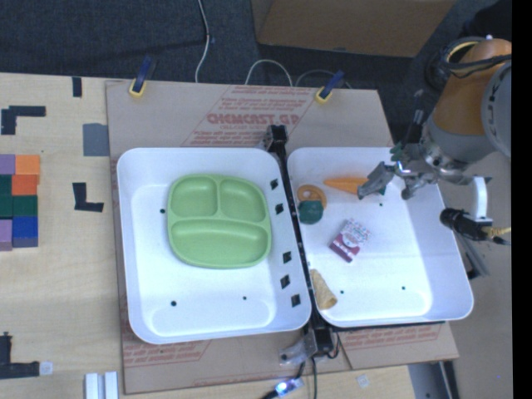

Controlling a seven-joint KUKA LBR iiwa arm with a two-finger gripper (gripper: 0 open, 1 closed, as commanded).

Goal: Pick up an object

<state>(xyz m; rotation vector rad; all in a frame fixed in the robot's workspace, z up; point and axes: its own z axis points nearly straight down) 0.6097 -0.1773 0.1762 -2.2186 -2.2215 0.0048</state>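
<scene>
You are looking down on a cardboard sheet [249, 115] carrying two white bins side by side. The left bin [141, 306] is holding a green divided plate [219, 221], lying flat near its middle. The right bin [432, 298] is holding the small items. The arm [474, 98] is reaching in from the right, its gripper [392, 183] hanging over the upper part of the right bin with its two fingers spread apart and nothing between them. An orange carrot [345, 184] is lying just left of the left fingertip; you cannot tell whether they are touching. A pink packet [349, 239] is sitting near the bin's middle. A tan cone [322, 289] is leaning against the left wall, low down. A teal ball [311, 212] is resting just below a tan ring [311, 194], both beside the divider.
</scene>
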